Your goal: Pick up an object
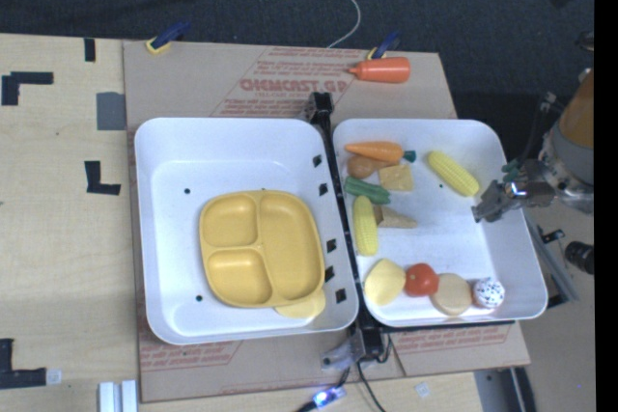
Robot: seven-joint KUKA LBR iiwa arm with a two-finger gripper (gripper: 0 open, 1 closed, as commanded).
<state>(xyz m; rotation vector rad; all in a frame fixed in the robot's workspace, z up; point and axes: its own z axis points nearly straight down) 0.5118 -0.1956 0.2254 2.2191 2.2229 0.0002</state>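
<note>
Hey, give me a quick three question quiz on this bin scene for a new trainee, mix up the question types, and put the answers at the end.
1. True or false: the yellow divided plate lies in the left bin.
2. Multiple choice: where is the orange carrot-shaped toy with the red end? A) on the yellow plate B) on the cardboard beyond the bins C) in the right bin's near corner
3. Fill in: the gripper is over the right bin's ____ edge, as the camera sees it.

Key
1. True.
2. B. A different carrot lies inside the right bin.
3. Right, beyond the yellow corn cob.
</note>
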